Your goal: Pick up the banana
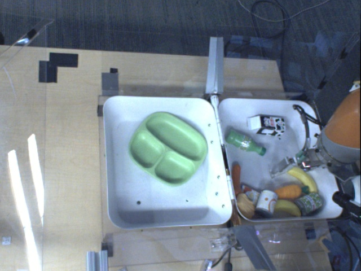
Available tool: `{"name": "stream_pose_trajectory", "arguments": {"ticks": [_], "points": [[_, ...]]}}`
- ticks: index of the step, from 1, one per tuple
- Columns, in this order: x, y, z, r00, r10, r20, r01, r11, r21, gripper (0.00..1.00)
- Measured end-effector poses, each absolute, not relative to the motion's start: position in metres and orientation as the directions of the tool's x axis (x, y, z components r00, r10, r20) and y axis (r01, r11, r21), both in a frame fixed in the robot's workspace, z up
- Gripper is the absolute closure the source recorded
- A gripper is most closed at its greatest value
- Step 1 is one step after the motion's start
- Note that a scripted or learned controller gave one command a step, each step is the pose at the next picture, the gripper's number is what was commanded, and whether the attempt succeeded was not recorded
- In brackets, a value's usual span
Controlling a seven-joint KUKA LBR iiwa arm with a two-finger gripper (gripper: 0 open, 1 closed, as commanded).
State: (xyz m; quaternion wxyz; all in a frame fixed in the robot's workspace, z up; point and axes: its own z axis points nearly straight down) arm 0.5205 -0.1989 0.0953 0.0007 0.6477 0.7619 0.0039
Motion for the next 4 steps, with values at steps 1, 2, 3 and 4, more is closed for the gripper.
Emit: {"name": "stream_pose_trajectory", "arguments": {"ticks": [1, 2, 3, 4], "points": [[0.493, -0.198, 0.088, -0.162, 0.987, 0.006, 0.987, 0.162, 0.013, 0.0], [0.499, -0.153, 0.155, -0.187, 0.982, -0.002, 0.982, 0.187, 0.006, 0.0], [0.491, -0.202, 0.088, -0.331, 0.944, 0.001, 0.943, 0.331, 0.01, 0.0], [0.495, -0.203, 0.101, -0.332, 0.943, -0.007, 0.943, 0.332, 0.018, 1.0]]}}
